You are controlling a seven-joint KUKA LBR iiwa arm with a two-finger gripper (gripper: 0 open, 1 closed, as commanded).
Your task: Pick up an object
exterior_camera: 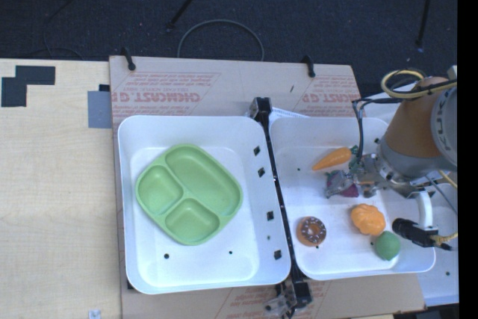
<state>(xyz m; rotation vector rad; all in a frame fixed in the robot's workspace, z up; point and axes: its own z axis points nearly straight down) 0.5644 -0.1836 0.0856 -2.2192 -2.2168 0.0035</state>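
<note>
Four toys lie in the right bin (299, 132): an orange carrot (333, 158) just above-left of the gripper (342, 184), a chocolate doughnut (311, 231), an orange lump (367, 219) and a green ball (387, 245) below it. The cardboard (187, 90) behind carries upside-down red lettering, too blurred to read surely. The gripper hangs low over the bin floor; whether it is spread or pinching anything cannot be told.

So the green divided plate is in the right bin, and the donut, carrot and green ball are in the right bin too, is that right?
Not quite. The camera view shows the green divided plate in the left bin. The donut, carrot and green ball are in the right bin, as you said.
</note>
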